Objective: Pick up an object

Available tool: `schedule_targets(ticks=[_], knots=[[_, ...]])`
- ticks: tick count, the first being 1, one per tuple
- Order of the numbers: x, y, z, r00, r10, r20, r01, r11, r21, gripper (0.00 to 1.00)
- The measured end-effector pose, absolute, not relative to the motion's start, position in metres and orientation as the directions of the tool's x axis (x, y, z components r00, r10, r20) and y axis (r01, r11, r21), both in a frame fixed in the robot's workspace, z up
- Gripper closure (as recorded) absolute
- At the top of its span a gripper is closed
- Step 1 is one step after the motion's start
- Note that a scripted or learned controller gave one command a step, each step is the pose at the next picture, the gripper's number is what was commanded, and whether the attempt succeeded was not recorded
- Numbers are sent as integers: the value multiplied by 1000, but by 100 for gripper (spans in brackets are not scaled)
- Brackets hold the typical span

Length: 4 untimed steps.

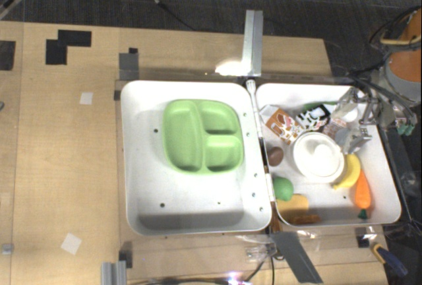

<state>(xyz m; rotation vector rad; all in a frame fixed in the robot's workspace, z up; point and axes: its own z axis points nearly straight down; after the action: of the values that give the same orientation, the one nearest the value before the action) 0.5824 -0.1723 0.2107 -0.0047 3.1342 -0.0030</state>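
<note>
- Grey two-finger gripper (354, 126) sits low over the back right part of the right shallow white bin (390, 208); jaw opening cannot be told, and nothing can be made out between the jaws.
- Round white plastic bowl (318, 156): just left of and nearer the camera than the jaws, close beside them.
- Yellow banana (349, 173) and orange carrot (362, 191): just in front of the jaws.
- Brown-and-white printed packet (282, 124): left of the jaws, beyond the bowl.
- Green ball (283, 189): well left and forward.
- Green divided plastic tray (202, 135): far left, in the left shallow white bin (142, 165).
</note>
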Motion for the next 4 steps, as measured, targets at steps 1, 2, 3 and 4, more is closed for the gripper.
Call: schedule_targets(ticks=[1, 2, 3, 4], knots=[[527, -193, 98, -983, 183, -15, 183, 983, -1, 0], [494, -204, 91, -963, 267, -22, 267, 964, 1, 0], [494, -191, 91, -953, 301, -23, 301, 954, -1, 0], [493, -182, 91, -946, 322, -24, 322, 947, -1, 0]])
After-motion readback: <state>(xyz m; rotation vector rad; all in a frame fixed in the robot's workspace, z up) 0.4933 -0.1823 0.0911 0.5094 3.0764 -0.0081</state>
